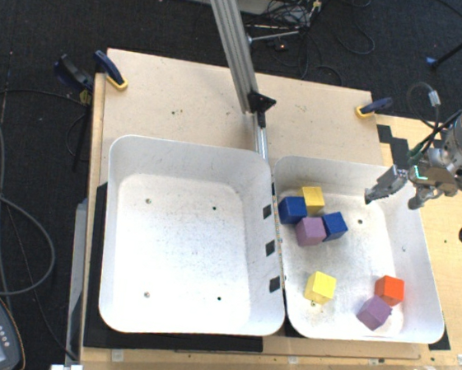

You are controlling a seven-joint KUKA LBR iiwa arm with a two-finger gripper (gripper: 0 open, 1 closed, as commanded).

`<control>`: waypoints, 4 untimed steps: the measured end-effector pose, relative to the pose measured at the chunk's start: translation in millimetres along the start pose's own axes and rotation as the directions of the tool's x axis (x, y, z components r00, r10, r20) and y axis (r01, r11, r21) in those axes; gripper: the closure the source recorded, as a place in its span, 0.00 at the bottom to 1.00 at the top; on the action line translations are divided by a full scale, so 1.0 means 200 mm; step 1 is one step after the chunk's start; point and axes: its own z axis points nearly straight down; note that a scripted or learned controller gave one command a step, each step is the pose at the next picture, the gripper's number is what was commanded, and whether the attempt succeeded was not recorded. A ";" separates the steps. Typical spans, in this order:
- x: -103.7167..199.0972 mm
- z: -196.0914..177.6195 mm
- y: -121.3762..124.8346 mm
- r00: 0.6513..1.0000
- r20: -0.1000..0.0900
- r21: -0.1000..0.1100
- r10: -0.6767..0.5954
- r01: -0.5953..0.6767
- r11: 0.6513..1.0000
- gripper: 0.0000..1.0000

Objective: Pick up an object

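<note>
Looking at your gripper [398,191], its fingers were spread open, holding nothing; the blocks [314,216] sat down-left of them.

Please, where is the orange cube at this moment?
The orange cube lies in the right bin, near its lower right corner in the camera view, just above a purple cube and right of a yellow cube.

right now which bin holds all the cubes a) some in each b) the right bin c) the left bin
b, since the yellow cube, blue cube, purple cube and orange cube all lie in the right bin.
</note>
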 end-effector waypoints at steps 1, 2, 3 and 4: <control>0.00 -0.01 0.00 1.000 0.001 -0.003 0.000 0.000 1.000 0.00; -0.03 0.22 0.03 1.000 0.001 0.001 0.003 -0.003 1.000 0.00; -0.05 0.54 0.03 1.000 0.000 0.004 0.004 -0.004 1.000 0.00; -0.05 0.75 0.02 1.000 0.000 -0.001 0.004 -0.004 1.000 0.00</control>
